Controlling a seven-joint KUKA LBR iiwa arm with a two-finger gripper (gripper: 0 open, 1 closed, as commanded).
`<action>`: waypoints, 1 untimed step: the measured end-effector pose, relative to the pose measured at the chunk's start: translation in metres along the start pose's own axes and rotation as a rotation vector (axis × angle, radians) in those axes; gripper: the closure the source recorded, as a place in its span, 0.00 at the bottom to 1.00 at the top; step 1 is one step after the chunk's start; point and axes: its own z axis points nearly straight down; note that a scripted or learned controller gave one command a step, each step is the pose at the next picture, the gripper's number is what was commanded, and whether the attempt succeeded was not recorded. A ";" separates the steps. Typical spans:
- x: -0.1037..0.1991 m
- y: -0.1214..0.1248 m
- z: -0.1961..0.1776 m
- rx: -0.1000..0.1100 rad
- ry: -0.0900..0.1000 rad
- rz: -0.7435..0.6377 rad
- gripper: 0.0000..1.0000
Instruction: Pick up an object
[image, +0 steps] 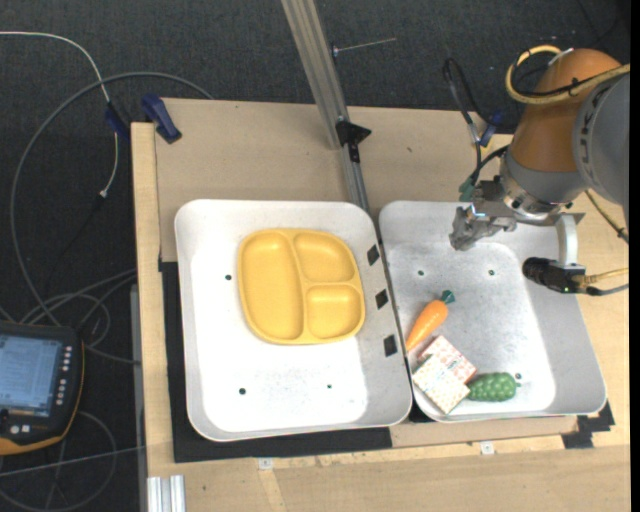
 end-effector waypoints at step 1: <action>-0.004 -0.001 -0.046 -0.001 -0.001 0.001 1.00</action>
